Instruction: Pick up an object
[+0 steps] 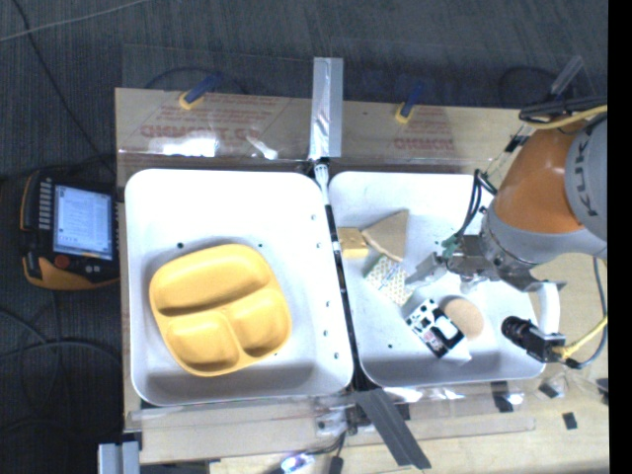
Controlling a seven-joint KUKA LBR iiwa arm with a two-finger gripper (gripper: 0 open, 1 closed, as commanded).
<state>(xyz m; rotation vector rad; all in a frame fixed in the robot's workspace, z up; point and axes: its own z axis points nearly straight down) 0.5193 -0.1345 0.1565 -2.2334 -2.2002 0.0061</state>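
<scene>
Tan wedge-shaped block (388, 233) in the right bin (395, 363) points toward upper right, long axis diagonal. End effector (456, 263) hovers nearby; its grip cannot be judged.

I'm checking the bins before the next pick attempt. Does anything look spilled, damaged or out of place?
Nothing looks spilled or broken. The yellow divided tray lies askew in the left bin. In the right bin, small items sit bunched together: a tan wedge, a patterned piece, a black-and-white block and a tan disc.
</scene>
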